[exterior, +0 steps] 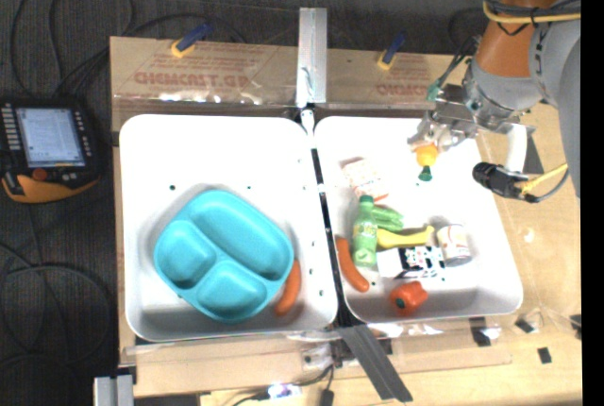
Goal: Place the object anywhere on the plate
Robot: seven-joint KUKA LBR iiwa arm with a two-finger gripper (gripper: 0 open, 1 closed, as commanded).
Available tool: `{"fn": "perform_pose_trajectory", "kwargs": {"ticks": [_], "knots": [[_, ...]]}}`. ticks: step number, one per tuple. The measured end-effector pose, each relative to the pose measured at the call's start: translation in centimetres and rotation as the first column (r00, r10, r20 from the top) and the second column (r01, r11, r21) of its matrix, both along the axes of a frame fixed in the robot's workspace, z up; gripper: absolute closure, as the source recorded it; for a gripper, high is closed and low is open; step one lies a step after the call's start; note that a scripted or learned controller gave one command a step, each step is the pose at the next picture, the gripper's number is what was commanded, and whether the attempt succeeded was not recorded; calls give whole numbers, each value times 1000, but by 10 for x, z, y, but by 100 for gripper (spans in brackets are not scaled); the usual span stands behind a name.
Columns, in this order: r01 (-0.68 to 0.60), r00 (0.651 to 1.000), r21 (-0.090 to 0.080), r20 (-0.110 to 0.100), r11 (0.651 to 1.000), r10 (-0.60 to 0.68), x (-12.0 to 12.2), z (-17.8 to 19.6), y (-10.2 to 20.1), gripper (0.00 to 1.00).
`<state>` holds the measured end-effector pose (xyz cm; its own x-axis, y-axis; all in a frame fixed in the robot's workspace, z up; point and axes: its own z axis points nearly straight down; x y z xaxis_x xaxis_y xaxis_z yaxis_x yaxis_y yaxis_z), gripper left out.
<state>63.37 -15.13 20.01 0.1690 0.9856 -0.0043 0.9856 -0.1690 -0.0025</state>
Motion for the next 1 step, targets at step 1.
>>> {"fn": "perform_pose_trajectory", "kwargs": {"ticks": [1], "knots": [[-131, 991, 4, -1, 991, 131, -28, -45, 57, 100]]}}
